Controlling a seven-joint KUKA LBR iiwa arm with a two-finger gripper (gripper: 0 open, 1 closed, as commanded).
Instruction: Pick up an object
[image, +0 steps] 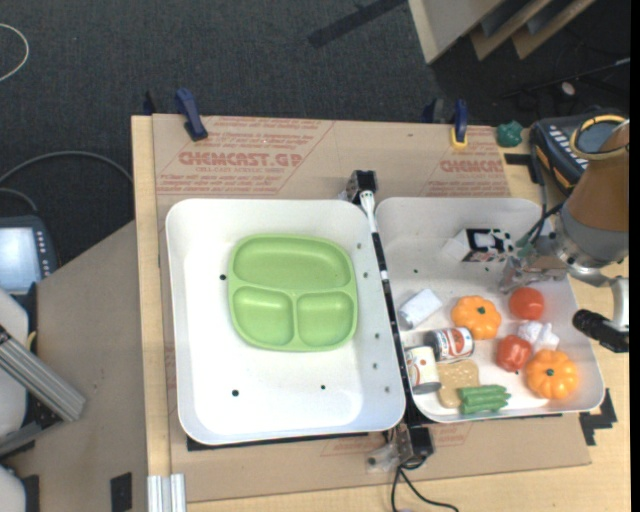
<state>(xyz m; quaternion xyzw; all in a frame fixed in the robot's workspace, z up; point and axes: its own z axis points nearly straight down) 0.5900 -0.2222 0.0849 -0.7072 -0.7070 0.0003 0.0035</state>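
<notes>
Green beans (484, 398) at right bin's near rim; red tomato (527, 302) just below gripper (528, 266); grip state unclear.

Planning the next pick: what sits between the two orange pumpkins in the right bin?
In the camera view, a red tomato and a small white piece lie between the pumpkins.

Green divided plate (293, 291); white bins (200, 330); orange pumpkins (478, 317); red tomatoes (527, 302)
</notes>
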